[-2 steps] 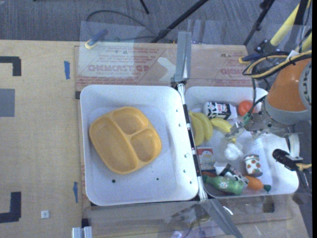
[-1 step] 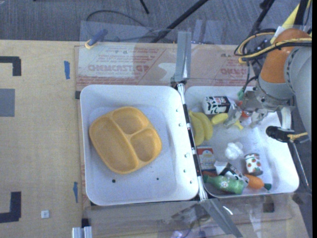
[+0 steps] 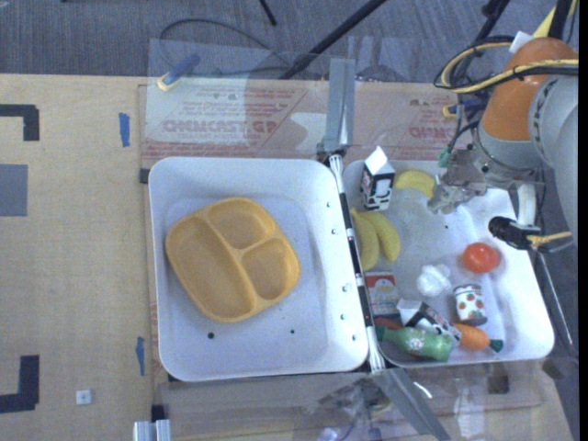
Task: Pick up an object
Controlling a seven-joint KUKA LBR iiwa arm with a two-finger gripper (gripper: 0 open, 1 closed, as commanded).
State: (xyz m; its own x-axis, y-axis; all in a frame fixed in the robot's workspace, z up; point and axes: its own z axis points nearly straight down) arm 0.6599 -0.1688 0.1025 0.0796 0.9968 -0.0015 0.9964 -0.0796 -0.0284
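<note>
My gripper (image 3: 447, 197) hangs low over the back of the right bin (image 3: 528, 324), just beside a banana (image 3: 415, 182) near the small milk carton (image 3: 377, 178). I cannot tell how it is set. A tomato (image 3: 480, 257) lies near. In the left bin (image 3: 175, 186) lies a yellow divided plate (image 3: 231, 258) with 3 compartments.

Tray (image 3: 231, 258) in left bin (image 3: 175, 186)
</note>
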